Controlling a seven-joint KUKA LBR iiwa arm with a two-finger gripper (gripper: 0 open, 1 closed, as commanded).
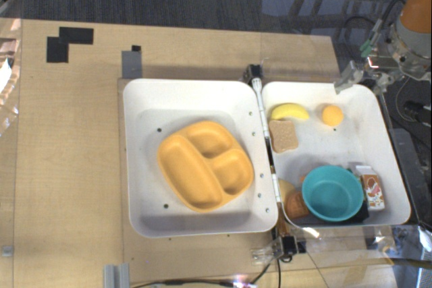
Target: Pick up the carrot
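Observation:
My gripper [361, 80] hangs over the far right corner of the right bin [386, 138], open, with nothing between its fingers. Under it and a little nearer lie a small orange ball [331, 115] and a yellow banana [289, 112]. No object in the right bin has a clear carrot shape; something may lie hidden beneath the teal bowl [332, 193].
A slice of bread [284, 135] lies beside the divider. A brown bun [295, 204] and a small carton [373, 190] flank the bowl at the near side. The left bin [138, 145] holds a yellow divided plate [204, 164].

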